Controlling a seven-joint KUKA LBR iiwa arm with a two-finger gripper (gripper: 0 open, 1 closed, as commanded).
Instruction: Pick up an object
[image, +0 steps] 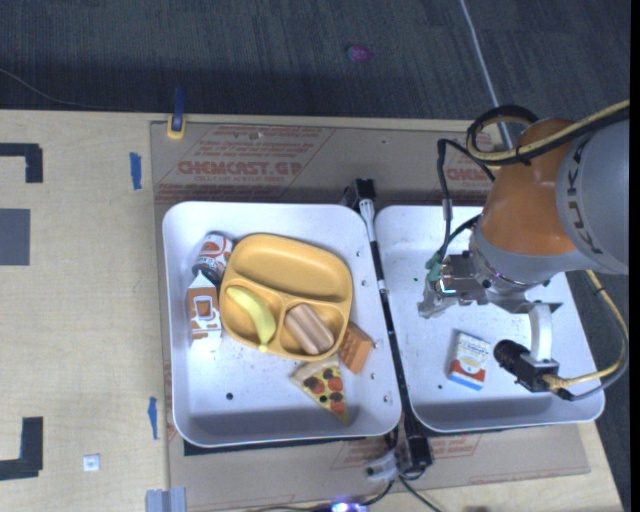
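A pale wooden bench (70, 330) stands against dark grey carpet floor (250, 50).

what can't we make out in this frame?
- Gripper: the wrist covers it from above, so the finger state is unreadable.
- Can: partly under the yellow plate; label too small to read.
- Small carton: print too small to read.
- Right bin: the arm hides its upper right part.
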